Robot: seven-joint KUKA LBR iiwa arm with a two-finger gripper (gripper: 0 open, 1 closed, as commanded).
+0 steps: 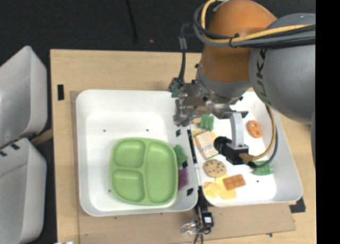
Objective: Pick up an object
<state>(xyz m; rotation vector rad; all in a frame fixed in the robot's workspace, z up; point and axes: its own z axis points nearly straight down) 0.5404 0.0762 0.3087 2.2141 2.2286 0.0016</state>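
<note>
We see the gripper (192,111) low at the right bin's (284,182) ten o'clock corner — nothing lifted yet; the cookie (214,168) and cracker (204,143) lie at six o'clock.

Matt green plastic tray (144,170), glossy white bins (95,131)

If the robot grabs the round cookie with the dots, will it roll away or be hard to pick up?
The cookie lies flat in the right bin, so it probably won't roll. It looks thin, so fingers might struggle to get around its edge. It sits close to the yellow piece and the orange cracker, so a grab might nudge those too.
</note>
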